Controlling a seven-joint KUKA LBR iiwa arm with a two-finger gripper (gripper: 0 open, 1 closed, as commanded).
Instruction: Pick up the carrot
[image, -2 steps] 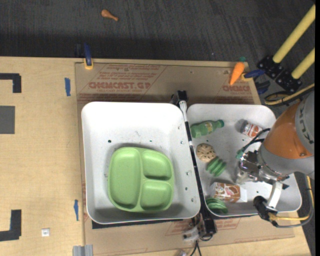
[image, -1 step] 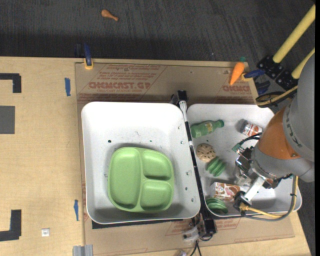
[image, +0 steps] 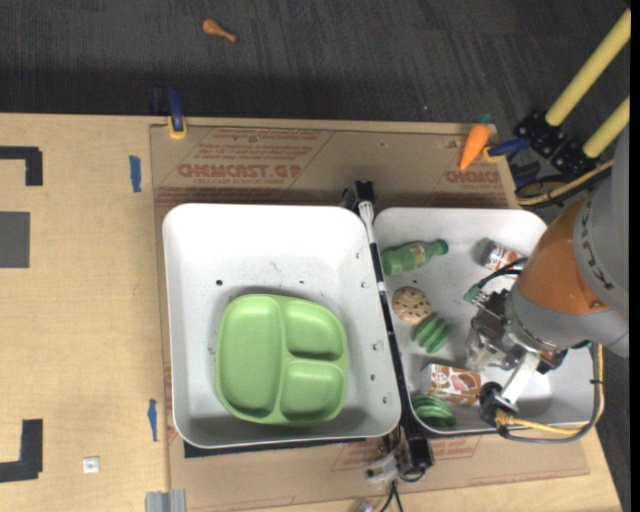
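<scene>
The carrot (image: 474, 145), orange with a green top, lies on the cardboard behind the right bin (image: 455, 222), outside its far rim. My gripper (image: 492, 345) hangs low inside the right bin, well in front of the carrot. It sits between a green ridged toy (image: 433, 332) and a snack packet (image: 455, 382). The wrist and orange band (image: 560, 285) cover the bin's right part.
The right bin also holds a green bottle (image: 412, 255), a cookie (image: 409, 301), a can (image: 495, 255) and a green round piece (image: 433, 408). A green divided plate (image: 283, 357) lies in the left bin (image: 200, 250). A small orange object (image: 218, 30) lies on the floor.
</scene>
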